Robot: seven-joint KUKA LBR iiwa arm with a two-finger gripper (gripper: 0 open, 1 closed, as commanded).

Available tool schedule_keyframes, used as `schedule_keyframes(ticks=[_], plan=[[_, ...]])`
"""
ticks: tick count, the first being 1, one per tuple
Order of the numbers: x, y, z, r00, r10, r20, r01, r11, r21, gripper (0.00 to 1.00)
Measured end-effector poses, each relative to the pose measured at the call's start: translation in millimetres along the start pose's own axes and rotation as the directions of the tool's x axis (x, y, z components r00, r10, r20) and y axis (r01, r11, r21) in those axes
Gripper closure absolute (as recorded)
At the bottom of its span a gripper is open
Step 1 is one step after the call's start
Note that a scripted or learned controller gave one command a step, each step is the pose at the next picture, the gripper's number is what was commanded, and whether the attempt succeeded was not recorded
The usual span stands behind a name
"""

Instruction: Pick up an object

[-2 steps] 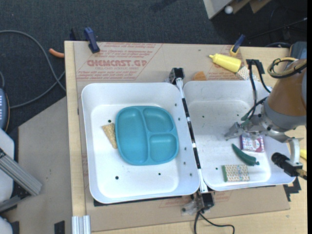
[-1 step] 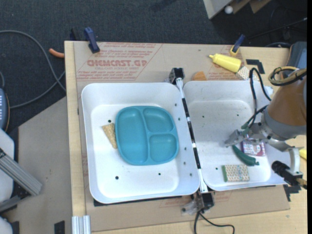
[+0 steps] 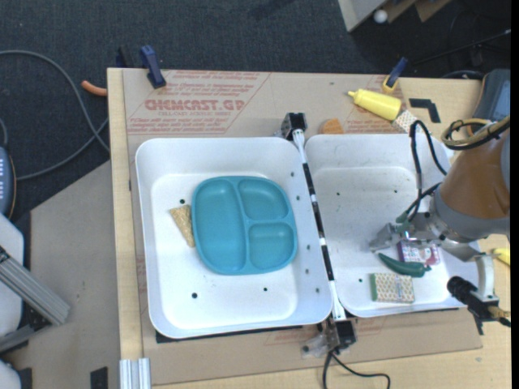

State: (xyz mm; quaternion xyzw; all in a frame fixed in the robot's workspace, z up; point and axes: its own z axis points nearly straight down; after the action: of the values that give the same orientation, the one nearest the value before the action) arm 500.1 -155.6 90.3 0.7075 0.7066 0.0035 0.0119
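Note:
My gripper (image 3: 408,243) is low in the right bin (image 3: 357,168), near its front right corner, at the end of the grey arm with the orange band (image 3: 478,181). Right under it lie a pink and purple packet (image 3: 422,255) and a dark green curved item (image 3: 403,266); both are partly covered by the gripper. A small green patterned square (image 3: 393,288) lies flat just in front of them, apart from the gripper.
The left bin (image 3: 162,217) holds a teal divided plate (image 3: 243,224) with a tan cracker-like piece (image 3: 182,221) tucked at its left edge. Behind the right bin, on the bench, lie a yellow object (image 3: 375,102) and a small orange piece (image 3: 330,126).

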Motion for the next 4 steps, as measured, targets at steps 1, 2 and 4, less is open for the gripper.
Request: schedule_keyframes(ticks=[1, 2, 4], plan=[[-5.8, -9.8, -37.3, 1.0, 0.0, -0.011, 0.0, 1.0, 0.02, 0.0], [28.8, -20.7, -27.1, 1.0, -0.002, -0.013, 0.002, 1.0, 0.024, 0.0], [-14.6, -10.1, 3.3, 1.0, 0.0, -0.012, 0.001, 1.0, 0.023, 0.0]])
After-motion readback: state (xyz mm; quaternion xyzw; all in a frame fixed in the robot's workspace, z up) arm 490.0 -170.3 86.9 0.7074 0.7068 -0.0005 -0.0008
